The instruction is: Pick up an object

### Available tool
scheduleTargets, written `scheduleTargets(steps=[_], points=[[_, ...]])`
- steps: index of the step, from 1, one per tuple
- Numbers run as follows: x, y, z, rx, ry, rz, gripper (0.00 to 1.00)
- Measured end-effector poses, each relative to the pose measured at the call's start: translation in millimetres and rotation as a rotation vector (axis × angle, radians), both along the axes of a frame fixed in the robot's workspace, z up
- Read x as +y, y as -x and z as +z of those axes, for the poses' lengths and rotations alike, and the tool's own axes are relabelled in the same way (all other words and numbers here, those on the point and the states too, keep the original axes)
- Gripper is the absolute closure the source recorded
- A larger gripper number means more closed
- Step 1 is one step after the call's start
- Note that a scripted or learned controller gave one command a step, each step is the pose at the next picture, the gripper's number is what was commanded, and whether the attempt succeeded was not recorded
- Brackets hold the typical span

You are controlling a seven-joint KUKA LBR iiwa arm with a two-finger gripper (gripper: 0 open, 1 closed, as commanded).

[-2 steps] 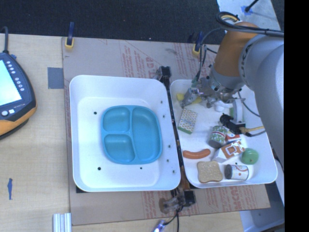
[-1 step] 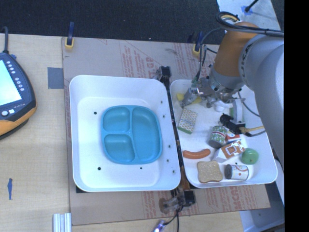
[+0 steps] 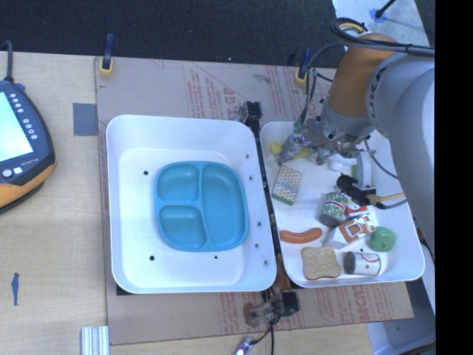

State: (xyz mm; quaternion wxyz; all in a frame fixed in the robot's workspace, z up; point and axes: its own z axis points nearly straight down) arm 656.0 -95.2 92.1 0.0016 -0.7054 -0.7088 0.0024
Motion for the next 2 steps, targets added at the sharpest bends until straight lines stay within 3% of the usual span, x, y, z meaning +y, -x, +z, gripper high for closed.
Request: scheduleTargets(steps=[2], points=[[2.4, 0.1, -0.1, 0.001, 0.0, 0.001, 0.0]])
